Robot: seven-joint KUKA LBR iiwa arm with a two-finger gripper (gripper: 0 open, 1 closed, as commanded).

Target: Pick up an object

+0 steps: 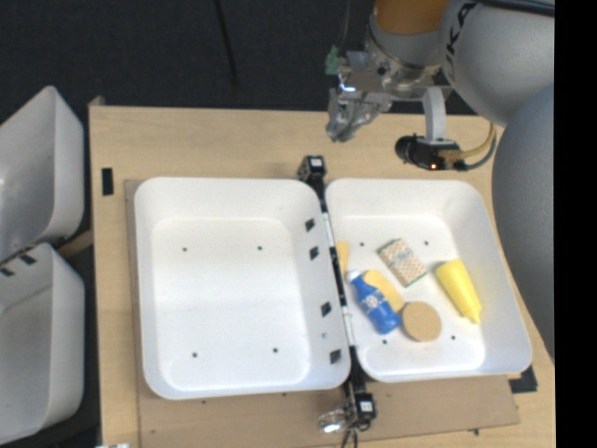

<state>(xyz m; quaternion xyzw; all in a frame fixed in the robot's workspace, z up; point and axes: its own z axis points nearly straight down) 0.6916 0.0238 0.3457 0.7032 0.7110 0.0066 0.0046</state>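
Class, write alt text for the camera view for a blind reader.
The gripper hangs above the bench behind two white bins. The right bin holds a yellow block, a blue piece, a tan disc and a patterned square.

Arm raised, gripper near the bench's far edge

The grey KUKA arm [508,59] with its orange band [410,3] reaches in from the right, wrist angled downward. Its two-finger metal gripper [343,124] hangs above the bench's far edge, near the middle; the view is too blurred there to show how it stands.
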